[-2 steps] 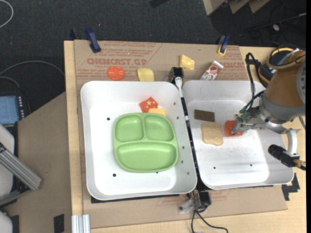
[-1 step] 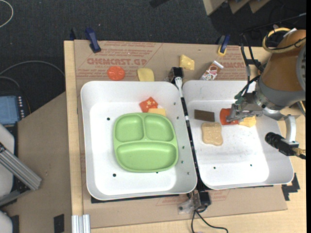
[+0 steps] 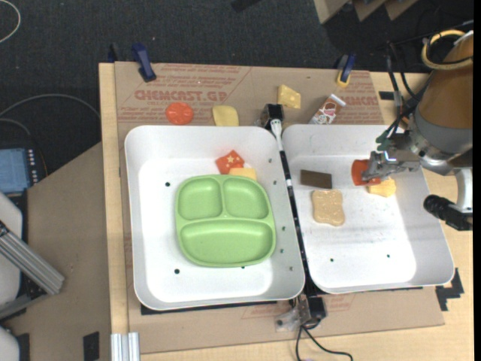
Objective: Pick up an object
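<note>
My gripper (image 3: 378,167) hangs low over the back right part of the right bin (image 3: 421,254). A red-orange piece (image 3: 359,171) lies right at its left side, and a yellow-orange wedge (image 3: 383,189) lies just in front of it. I cannot tell whether the gripper touches either one. Further left in the same bin are a brown rectangular piece (image 3: 316,178) and a tan toast-shaped piece (image 3: 328,207). The grey arm (image 3: 443,138) comes in from the right.
The left bin (image 3: 146,201) holds a green divided plate (image 3: 224,220), with a red star piece (image 3: 230,161) and a yellow piece (image 3: 243,174) behind it. Behind the bins lie an orange disc (image 3: 179,113), yellow pieces (image 3: 225,116) (image 3: 288,96) and a small packet (image 3: 327,111).
</note>
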Robot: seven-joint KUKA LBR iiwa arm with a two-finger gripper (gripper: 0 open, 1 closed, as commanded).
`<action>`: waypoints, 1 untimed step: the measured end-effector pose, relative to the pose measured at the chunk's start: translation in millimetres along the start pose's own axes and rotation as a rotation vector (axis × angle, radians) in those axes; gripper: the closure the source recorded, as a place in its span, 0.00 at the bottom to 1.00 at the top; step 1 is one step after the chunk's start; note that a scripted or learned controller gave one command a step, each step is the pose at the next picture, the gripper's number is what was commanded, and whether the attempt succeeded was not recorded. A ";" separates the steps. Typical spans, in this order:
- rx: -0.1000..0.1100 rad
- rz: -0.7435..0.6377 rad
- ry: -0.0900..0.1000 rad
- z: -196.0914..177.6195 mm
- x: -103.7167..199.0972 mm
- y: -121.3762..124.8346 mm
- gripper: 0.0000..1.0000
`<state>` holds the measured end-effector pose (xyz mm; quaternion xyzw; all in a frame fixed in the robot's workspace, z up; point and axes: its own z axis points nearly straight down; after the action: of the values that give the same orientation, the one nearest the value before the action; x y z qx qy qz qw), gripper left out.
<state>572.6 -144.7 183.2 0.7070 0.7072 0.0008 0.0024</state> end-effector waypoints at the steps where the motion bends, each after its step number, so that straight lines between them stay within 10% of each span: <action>1: -0.001 -0.002 0.000 46.6 5.8 48.3 1.00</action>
<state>621.1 -139.0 136.8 0.7063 0.7079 0.0010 0.0028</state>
